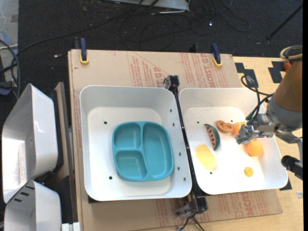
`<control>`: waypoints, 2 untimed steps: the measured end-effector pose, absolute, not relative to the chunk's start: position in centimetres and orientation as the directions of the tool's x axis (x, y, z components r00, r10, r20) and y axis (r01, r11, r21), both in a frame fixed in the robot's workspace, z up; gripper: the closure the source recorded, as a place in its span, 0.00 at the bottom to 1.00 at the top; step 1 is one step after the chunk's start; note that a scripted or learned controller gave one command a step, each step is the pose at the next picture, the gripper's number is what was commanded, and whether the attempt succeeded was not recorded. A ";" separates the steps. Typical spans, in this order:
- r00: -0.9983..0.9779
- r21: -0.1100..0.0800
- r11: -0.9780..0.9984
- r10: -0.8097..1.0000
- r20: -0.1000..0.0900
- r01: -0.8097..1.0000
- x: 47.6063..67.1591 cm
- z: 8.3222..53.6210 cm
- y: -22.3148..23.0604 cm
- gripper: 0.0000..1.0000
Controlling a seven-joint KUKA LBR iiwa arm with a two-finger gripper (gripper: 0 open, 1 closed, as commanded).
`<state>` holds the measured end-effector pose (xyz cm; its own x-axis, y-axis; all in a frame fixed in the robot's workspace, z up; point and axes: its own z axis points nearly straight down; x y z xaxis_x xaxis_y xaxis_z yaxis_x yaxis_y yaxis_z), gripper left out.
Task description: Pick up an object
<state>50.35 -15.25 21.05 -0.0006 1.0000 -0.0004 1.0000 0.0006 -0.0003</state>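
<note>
The gripper hangs low over the right bin, at about three o'clock of the view, because the loose toy food lies only there. Just beside it, at its five o'clock, sits an orange ball, and at its ten o'clock a small orange curled piece seems to touch the fingertips. The view is too small here, so I cannot tell if the fingers are spread or pressed together, nor if something sits between them. A watermelon slice and a pale yellow piece lie near the bin's middle, at about nine and eight o'clock of the gripper, and a little yellow ball at six o'clock. The left bin carries a teal divided plate, well apart from the arm. I judge the pick is not yet completed, as every object rests on the floor.
</note>
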 end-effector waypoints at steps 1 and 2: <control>-0.008 0.001 0.008 1.000 0.001 1.000 50.8 22.0 -10.1 1.00; -0.008 0.000 0.008 1.000 0.001 1.000 52.4 21.2 -4.8 1.00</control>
